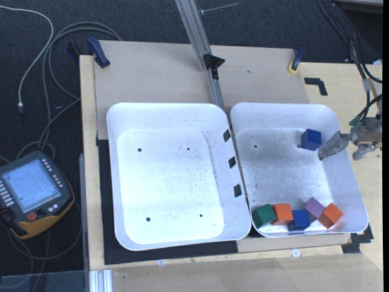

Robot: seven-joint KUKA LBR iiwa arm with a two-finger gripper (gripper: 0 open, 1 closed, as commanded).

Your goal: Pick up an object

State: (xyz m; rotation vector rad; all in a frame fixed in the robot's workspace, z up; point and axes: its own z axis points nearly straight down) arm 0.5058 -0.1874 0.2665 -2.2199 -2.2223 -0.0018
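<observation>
A blue cube lies alone in the upper right of the right bin. Along that bin's near wall sits a row of blocks: green, orange, blue, purple and another orange. My gripper hangs over the right bin's right rim, just right of the lone blue cube. It is open, with one grey finger slanting toward the cube and nothing between the fingers.
The left bin lies beside the right one, with black clips on the shared wall. An aluminium post slants in from the top. A teach pendant and cables lie on the floor at left.
</observation>
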